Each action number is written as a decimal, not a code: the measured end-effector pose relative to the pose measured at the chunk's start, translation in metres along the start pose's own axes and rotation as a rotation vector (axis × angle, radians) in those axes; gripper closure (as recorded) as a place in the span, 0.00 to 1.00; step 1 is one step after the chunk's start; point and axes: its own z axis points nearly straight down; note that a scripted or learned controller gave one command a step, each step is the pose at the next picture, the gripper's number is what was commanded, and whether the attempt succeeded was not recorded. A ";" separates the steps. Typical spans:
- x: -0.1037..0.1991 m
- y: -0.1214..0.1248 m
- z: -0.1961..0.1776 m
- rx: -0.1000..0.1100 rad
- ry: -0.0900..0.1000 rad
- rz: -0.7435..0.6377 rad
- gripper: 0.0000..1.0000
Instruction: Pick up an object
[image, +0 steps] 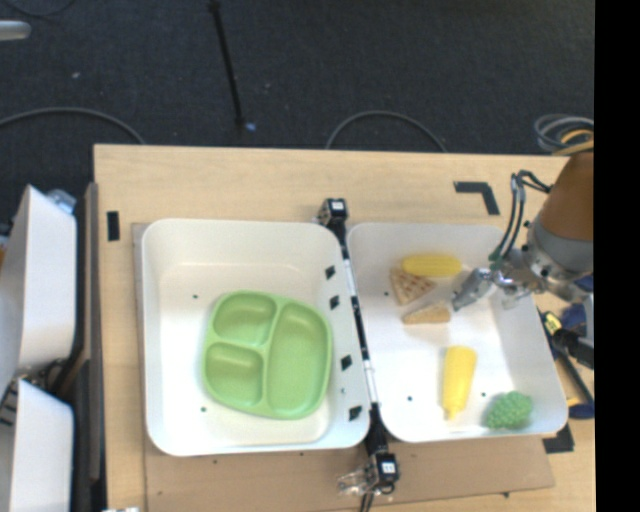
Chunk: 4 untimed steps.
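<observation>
Green broccoli (510, 410) is lying at the right bin's (400, 420) near corner, beside a yellow corn cob (458, 380). Gripper (468, 292) is hovering over the tan wedge (428, 315), likely lining up a grasp; finger spread cannot be determined.
</observation>
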 end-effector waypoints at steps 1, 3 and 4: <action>-0.001 0.000 0.052 -0.001 -0.001 0.003 0.00; -0.003 0.005 -0.006 -0.008 -0.001 -0.001 1.00; -0.002 -0.002 -0.053 -0.007 -0.001 -0.002 1.00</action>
